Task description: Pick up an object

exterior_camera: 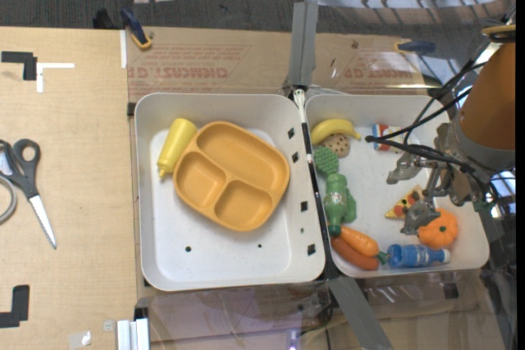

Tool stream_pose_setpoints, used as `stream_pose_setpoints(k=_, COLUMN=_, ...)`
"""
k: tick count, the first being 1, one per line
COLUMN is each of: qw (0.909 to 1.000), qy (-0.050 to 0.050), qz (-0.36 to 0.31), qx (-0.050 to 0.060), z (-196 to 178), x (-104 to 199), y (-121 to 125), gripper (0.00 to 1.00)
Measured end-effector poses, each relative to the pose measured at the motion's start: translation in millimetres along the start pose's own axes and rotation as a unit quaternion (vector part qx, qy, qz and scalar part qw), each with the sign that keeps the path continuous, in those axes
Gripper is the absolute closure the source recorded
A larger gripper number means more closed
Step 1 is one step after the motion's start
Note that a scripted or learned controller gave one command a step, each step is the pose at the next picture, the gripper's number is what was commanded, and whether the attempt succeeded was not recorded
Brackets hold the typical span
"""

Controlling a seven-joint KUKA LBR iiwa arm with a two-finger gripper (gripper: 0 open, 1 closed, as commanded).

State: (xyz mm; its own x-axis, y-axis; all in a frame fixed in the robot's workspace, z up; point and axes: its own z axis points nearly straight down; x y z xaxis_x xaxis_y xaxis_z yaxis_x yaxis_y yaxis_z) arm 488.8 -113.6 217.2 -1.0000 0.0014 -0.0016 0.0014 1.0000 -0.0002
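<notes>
Orange toy: a small pumpkin (438, 232) lies in the right bin (373, 275), near its front right corner, and serves as the landmark below.
Hand: the hand (422, 197) hangs just behind and to the left of the pumpkin, low over the bin floor; whether its metal parts are spread or pressed together cannot be told from this slant.
Grip: nothing is seen between its parts, so I judge that no object is held.
Nearest things: a pizza slice toy (399, 207) lies just left of the pumpkin, close under the hand; a blue bottle (417, 256) lies just in front of the pumpkin.
Further things: a carrot (358, 242) lies left of the bottle; a green toy (336, 201) sits well left of the pumpkin; a banana (333, 129) and a cookie (336, 147) lie far behind and left.
Left bin: a yellow divided tray (230, 175) and a yellow bottle (175, 147) lie well apart from the pumpkin, in the left bin (156, 258).
Done: the arm is over the right bin and seemingly lowered among the toys.
Left: closing on one thing and lifting it clear; every object rests on a bin floor.
Likely target: pizza slice or pumpkin, judging by nearness only.
</notes>
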Motion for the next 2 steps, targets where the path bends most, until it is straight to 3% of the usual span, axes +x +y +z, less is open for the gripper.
stream_pose_setpoints(k=1, qw=0.9972, qy=-0.002, qz=-0.075, qx=0.001, z=124.3, x=-76.2, y=-29.2, gripper=0.0)
stream_pose_setpoints(k=2, qw=1.0, qy=-0.003, qz=-0.003, qx=0.0, z=122.8, x=-165.9, y=-22.5, gripper=0.0)
